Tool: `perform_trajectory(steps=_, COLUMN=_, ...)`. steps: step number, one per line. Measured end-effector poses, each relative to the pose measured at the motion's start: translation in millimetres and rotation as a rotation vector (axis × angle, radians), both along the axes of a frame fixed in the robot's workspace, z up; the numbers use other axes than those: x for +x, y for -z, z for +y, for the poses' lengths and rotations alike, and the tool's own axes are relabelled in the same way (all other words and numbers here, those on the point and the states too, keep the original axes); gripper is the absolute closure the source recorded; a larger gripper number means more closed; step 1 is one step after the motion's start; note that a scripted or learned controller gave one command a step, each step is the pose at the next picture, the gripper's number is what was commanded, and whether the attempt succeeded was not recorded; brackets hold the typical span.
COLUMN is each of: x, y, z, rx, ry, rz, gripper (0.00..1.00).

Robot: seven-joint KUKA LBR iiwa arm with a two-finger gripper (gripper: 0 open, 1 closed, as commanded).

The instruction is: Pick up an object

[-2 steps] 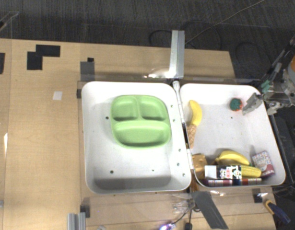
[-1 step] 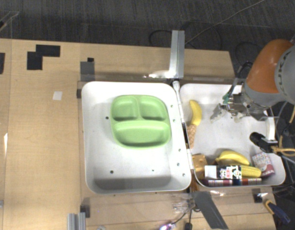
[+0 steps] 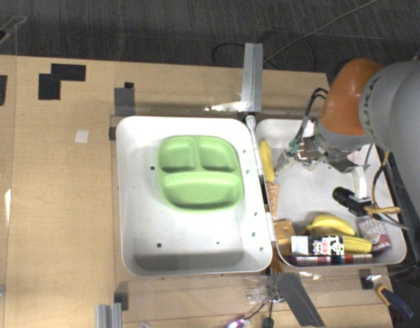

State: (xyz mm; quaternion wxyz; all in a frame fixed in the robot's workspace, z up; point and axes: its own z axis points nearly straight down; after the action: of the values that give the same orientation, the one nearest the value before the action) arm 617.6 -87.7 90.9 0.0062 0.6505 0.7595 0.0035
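My gripper (image 3: 292, 156) hangs low over the back left part of the right bin (image 3: 312, 183), under the orange band of the arm. Just to its left a long yellow object (image 3: 266, 160) lies along the bin's left wall. Below that lies a tan speckled piece (image 3: 272, 197). Along the front of the bin sit a brown block (image 3: 283, 231), a yellow banana (image 3: 332, 224), a white and black labelled object (image 3: 319, 245), a dark red stick (image 3: 319, 258) and a pinkish packet (image 3: 375, 231). Nothing shows held in the gripper.
The left bin (image 3: 138, 203) holds a green divided plate (image 3: 199, 171). A metal post (image 3: 252, 80) stands behind the wall between the two bins. Bare white floor lies in the middle of the right bin.
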Motion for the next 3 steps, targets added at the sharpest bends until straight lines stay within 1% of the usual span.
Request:
perform_trajectory(steps=1, x=-38, y=-53, z=-49, rx=0.002, ry=0.022, rz=0.008, gripper=0.0)
perform_trajectory(steps=2, x=-11, y=0, z=-1, rx=0.001, ry=-0.064, rz=-0.001, gripper=0.0)
perform_trajectory(steps=3, x=21, y=1, z=0, rx=0.002, ry=0.012, rz=0.005, gripper=0.0)
